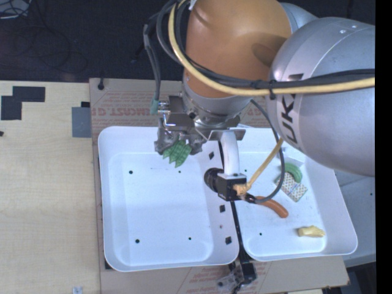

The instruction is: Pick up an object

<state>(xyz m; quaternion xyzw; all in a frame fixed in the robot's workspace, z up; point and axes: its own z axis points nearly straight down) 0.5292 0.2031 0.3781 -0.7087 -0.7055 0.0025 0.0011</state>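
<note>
Gripper point(179, 146) sits over the back edge of the left bin point(105, 201), near the divide between the two bins. Fingers are closed on a small green ribbed piece point(178, 157): it sticks out below and between the fingertips, tilted. Can't tell whether it's clear of the bin floor or still touching; the slant view doesn't resolve that.

The arm's orange band point(236, 35) and grey wrist housing point(331, 90) cover the back part of the right bin point(350, 241).

Right bin contents, all well apart from the gripper:
- green curved piece point(294, 171) near the right wall
- white patterned packet point(295, 192) just beside it, touching or nearly so
- orange carrot-like stick point(276, 209) toward the middle, lying flat
- small yellow piece point(311, 231) near the front right corner

Left bin floor shows just a few small dark holes.

Both bins rest on a brown cardboard sheet point(122, 106) with red print. To its left, pale wood bench point(43, 213) with a grey square point(80, 122) and black blocky marks point(21, 100).
</note>
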